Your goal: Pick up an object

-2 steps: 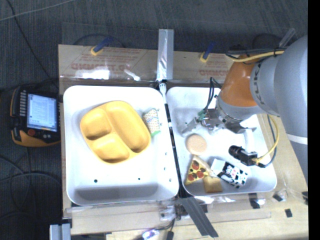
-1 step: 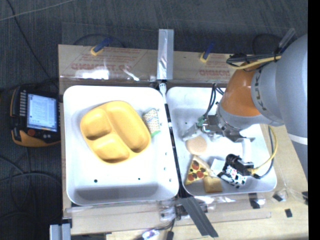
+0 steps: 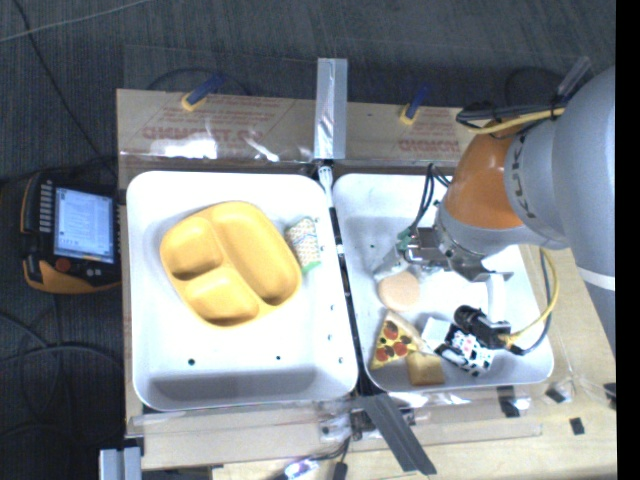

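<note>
over the right bin (image 3: pixel 535 368), the gripper (image 3: pixel 412 251) is hung just above a round tan piece (image 3: pixel 400 291); jaw state can't be told. a pizza slice toy (image 3: pixel 395 341) is seen nearby; yellow tray (image 3: pixel 230 262) in left bin (image 3: pixel 150 368).

We see dark grey carpet (image 3: pixel 120 28) around a brown bench (image 3: pixel 250 128); far left of the claw lies what may be a handheld pendant (image 3: pixel 70 230), screen lit, beside thin cables (image 3: pixel 60 18).
</note>
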### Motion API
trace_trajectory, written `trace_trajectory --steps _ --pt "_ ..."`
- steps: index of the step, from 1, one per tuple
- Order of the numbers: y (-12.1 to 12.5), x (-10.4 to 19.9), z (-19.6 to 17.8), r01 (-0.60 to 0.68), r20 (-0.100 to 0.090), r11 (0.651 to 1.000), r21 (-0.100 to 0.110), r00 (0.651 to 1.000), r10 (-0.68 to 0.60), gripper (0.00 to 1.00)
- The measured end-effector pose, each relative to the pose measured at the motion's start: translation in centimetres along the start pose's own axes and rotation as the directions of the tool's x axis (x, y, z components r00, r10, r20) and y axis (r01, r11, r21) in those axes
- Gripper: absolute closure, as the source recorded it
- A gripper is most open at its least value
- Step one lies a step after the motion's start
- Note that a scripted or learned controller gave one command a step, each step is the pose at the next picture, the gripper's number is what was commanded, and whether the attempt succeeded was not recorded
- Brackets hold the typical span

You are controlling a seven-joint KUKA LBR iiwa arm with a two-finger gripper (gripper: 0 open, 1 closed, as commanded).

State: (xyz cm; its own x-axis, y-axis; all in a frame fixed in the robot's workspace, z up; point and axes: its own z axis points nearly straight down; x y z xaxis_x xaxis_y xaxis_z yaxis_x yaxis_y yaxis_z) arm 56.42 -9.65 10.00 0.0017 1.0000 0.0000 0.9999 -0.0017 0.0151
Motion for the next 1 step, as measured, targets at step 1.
trace_trajectory --steps 1 --pt "-5.58 1.87 -8.32 -0.185 0.004 0.983 0.019 0.983 0.185 1.00"
